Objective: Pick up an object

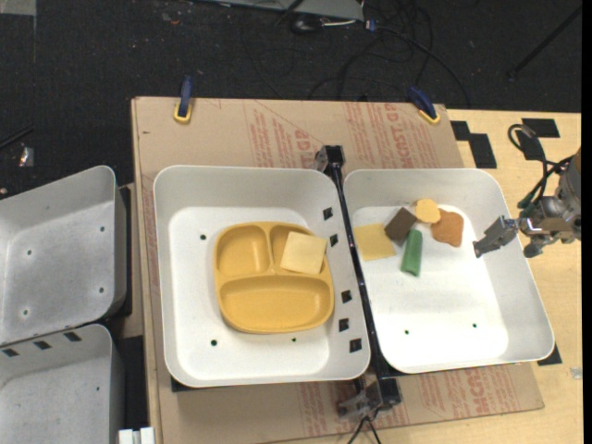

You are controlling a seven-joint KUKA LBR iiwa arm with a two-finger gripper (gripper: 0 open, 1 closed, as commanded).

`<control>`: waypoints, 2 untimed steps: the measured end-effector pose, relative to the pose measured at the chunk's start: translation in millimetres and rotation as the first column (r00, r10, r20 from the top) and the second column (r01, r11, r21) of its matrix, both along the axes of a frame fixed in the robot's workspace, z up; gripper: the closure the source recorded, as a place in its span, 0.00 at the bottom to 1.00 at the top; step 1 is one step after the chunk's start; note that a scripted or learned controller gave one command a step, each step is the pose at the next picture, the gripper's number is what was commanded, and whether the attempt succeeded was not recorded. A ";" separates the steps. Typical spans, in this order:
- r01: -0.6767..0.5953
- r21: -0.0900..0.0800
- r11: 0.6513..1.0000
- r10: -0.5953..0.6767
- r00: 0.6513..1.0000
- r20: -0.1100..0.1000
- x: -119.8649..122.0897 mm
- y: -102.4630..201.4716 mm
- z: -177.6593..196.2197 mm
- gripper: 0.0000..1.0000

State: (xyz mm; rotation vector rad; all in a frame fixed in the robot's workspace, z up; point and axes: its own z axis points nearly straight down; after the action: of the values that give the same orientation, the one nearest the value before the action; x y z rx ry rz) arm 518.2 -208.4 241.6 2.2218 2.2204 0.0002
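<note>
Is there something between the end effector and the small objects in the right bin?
Nothing visible. The end effector is at the right bin's right rim, and bare white floor separates it from the nearest piece, the brown block. The green block and others lie farther left.

Gripper [504,234] low at right edge

Even overhead light, soft shadows (bins perhaps slightly overexposed), dark grainy floor
</note>
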 end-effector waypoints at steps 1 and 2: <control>0.000 0.000 1.000 0.000 1.000 0.000 0.0 0.0 0.0 0.00; 0.001 0.002 1.000 -0.001 1.000 -0.007 -0.5 3.5 -63.9 0.00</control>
State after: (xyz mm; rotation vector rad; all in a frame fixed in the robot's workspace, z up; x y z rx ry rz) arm 517.7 -204.9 177.7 2.2270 2.2240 -0.0045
